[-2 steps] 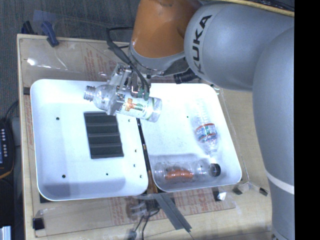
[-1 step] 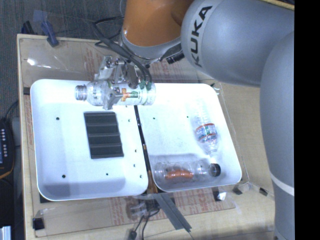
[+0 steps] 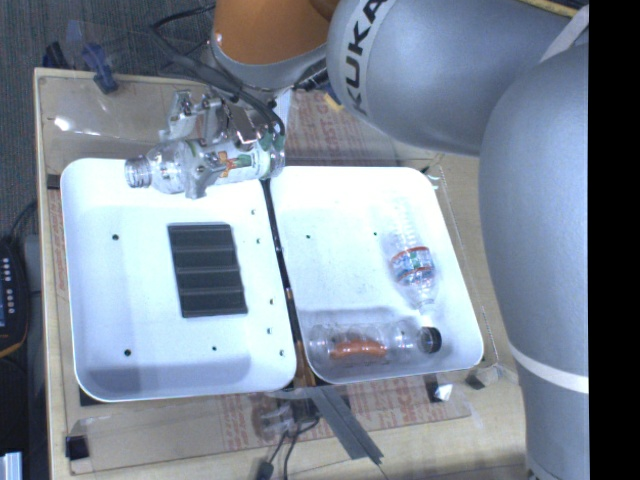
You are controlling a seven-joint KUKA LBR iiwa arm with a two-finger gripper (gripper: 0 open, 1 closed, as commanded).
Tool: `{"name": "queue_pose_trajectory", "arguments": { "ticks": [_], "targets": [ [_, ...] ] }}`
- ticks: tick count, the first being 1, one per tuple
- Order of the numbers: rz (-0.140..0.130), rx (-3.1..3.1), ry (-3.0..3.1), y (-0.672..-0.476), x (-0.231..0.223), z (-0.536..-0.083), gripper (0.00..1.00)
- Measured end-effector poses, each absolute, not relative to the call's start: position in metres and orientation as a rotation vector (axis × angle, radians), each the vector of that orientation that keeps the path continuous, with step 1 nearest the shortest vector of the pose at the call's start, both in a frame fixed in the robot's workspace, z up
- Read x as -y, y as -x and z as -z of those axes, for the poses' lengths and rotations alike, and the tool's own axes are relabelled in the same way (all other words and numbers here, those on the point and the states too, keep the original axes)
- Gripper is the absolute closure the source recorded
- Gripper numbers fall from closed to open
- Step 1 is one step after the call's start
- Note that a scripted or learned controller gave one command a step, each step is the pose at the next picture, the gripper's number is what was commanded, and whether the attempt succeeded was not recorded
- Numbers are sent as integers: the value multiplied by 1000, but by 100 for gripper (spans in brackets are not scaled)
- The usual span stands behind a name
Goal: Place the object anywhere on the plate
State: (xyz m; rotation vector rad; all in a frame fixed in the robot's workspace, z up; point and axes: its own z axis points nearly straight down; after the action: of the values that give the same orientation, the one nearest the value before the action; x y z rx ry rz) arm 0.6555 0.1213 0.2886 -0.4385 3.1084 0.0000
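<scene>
Over the far edge of the left bin (image 3: 80, 268), the jaws (image 3: 205, 153) pinch a clear plastic bottle (image 3: 190, 168) lying sideways, its neck pointing toward the bench's left edge. Nearer, flat on that bin's floor and well apart from the bottle, rests the dark ribbed plate (image 3: 207, 269). The right bin (image 3: 345, 228) carries two more clear bottles: one with a red-and-blue label (image 3: 411, 260) near its right wall, another with orange contents (image 3: 370, 344) along its near edge. The grey arm (image 3: 440, 58) crosses the bench's far right corner.
</scene>
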Motion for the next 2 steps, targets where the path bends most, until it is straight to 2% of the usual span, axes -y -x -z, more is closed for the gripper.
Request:
{"name": "queue_pose_trajectory", "arguments": {
  "ticks": [1,2],
  "targets": [
    [0,-3107,438,-656,-121,-289,0],
    [0,-3082,616,-656,-149,-199,0]
  ]
}}
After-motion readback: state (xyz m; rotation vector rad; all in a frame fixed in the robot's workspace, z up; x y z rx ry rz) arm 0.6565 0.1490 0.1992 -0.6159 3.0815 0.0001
